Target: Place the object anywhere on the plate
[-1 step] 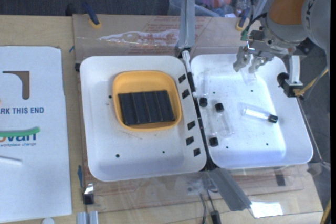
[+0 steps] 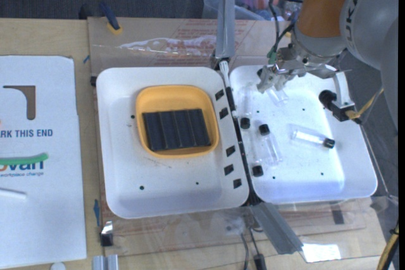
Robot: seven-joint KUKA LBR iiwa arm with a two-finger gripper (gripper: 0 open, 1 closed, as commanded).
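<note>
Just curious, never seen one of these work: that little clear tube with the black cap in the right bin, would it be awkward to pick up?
Probably. The clear tube lies on its side, so a nudge would likely roll it. It looks smooth, perhaps slippery, and slim enough to seem light.

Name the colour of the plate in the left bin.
Yellow-orange, seen in the camera view: the plate holds a dark ribbed block.
</note>
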